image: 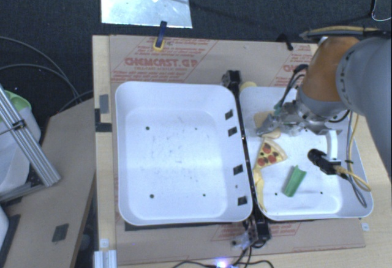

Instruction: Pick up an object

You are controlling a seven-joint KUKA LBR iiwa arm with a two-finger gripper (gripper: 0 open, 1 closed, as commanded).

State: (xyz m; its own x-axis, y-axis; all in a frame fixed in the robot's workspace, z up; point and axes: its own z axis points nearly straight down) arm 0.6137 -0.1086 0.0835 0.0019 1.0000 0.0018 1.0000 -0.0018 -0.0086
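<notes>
Your pincer (pixel 274 125) sits low in the right bin (pixel 346 202), at the upper left part of that bin, and from this slanted view you cannot tell whether it is released or clenched, so treat the grasp as unproven. Just beside its tip lies a pale tan piece (pixel 264 119), partly hidden under the metal; whether the two touch is not clear. Below that, near the bin's left wall, is the pizza slice toy (pixel 269 155), and lower right of it the green block (pixel 293 180), apart from the rest. A yellow strip (pixel 260 186) hugs the left wall at the bottom. The left bin (pixel 177 153) fills the centre of the frame on the counter (pixel 184 52). To do this step well, I'd judge you should settle on the tan piece since it is nearest, centre over it, and keep clear of the wall between the bins. If it slips, the green block looks the easier target, standing free.
</notes>
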